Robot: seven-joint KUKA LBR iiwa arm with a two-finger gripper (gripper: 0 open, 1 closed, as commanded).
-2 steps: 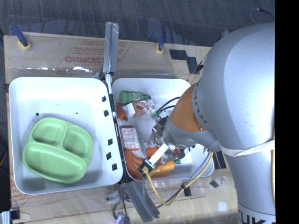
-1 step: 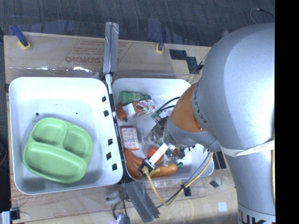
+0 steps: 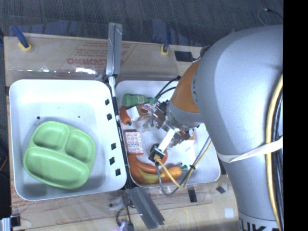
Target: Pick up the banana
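Slanted overhead look at a wooden surface carrying two shallow white bins side by side. Blue clamps at the far edge of the surface, and a grey metal bar standing up between the bins at the back.

Left bin: one pale green divided plate, lying flat toward the near left corner, with two small compartments on the far side and one long compartment on the near side.

Right bin: crowded with small things. Banana lying flat along the near wall, curved, yellow with an orange-brown tint, one end near the left wall and the other reaching toward the middle of the near edge. Orange carrot-like piece touching the banana's right end. Small card with a red pattern just beyond the banana, against the left wall. Red-orange piece farther back along that same wall. Green packet near the far left corner.

Large grey arm reaching in from the right, covering much of the right bin, with an orange band above the wrist. Tool low over the middle of the right bin, near the green packet and red-orange piece, well apart from the banana. Cannot tell whether the tool is open or closed; nothing visibly gripped. Banana not lifted, resting in the bin.
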